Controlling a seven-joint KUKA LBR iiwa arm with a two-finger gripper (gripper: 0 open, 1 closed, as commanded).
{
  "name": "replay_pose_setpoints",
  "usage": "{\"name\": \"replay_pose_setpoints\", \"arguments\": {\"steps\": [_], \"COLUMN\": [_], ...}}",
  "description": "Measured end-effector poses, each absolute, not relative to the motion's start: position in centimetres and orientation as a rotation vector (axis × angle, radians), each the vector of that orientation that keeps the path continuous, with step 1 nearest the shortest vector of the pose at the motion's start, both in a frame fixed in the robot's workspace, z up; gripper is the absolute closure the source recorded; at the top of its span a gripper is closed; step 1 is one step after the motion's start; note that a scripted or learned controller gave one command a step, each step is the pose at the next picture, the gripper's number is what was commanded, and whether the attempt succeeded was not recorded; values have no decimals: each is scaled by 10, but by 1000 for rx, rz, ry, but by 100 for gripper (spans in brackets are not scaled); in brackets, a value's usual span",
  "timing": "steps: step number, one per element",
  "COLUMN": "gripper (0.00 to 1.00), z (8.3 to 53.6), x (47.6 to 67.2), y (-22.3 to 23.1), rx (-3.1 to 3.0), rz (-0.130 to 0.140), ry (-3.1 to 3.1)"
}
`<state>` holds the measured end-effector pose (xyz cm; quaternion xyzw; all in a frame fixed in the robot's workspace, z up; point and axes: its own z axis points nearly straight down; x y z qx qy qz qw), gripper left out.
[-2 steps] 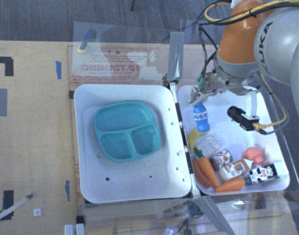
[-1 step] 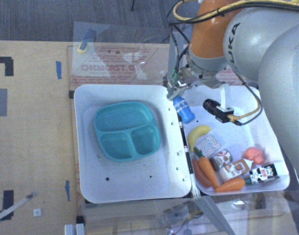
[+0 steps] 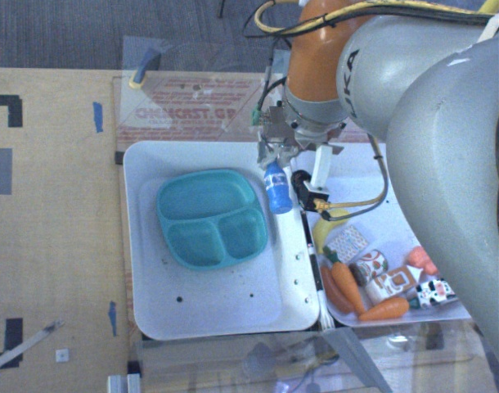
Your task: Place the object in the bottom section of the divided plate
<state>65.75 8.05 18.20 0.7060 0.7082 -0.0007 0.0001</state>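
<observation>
We see a small blue bottle (image 3: 276,191) held between the fingers of the pincer (image 3: 274,166), hanging just right of the teal plate (image 3: 210,217), over the left bin's (image 3: 200,309) right side. The plate lies in that bin, its sections bare. In the right bin (image 3: 360,158) lie carrots (image 3: 348,289), a banana (image 3: 323,234) and small cartons (image 3: 380,273). Both bins sit on the tabletop (image 3: 53,244).
</observation>
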Motion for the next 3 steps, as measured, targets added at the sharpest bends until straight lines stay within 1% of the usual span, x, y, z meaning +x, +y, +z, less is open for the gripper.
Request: {"name": "replay_pose_setpoints", "arguments": {"steps": [1,2,3], "gripper": [100,100,100], "z": [123,182,311], "x": [664,604,524], "y": [104,173,143], "rx": [2169,2119,2091], "rz": [4,-8,-6], "ry": [2269,2325,2346]}}
